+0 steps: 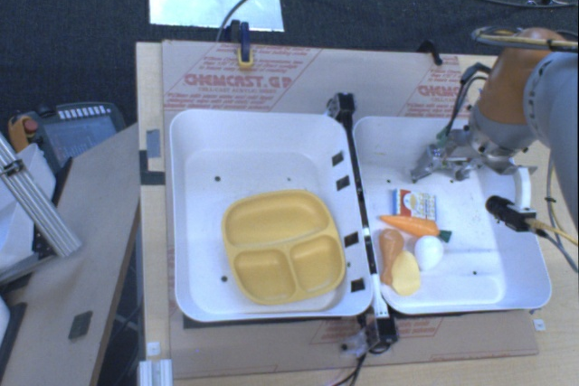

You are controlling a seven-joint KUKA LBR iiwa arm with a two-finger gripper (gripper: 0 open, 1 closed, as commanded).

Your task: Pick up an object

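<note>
The hand [432, 165] hangs over the upper part of the right bin [534, 285], nothing between its fingers; whether they are spread or closed I cannot tell. Just below it lies a small printed box [415, 203], and a little further down the same way the carrot [412, 225], the white egg [428, 252], the pear-shaped piece [390, 245] and the yellow piece [405, 274] crowd together, touching. The box looks the easiest target, being nearest and a little apart. A good approach would centre over it, descend squarely, and close across its narrow side. The yellow tray [282, 246] lies far off in the left bin [194, 194].
</note>
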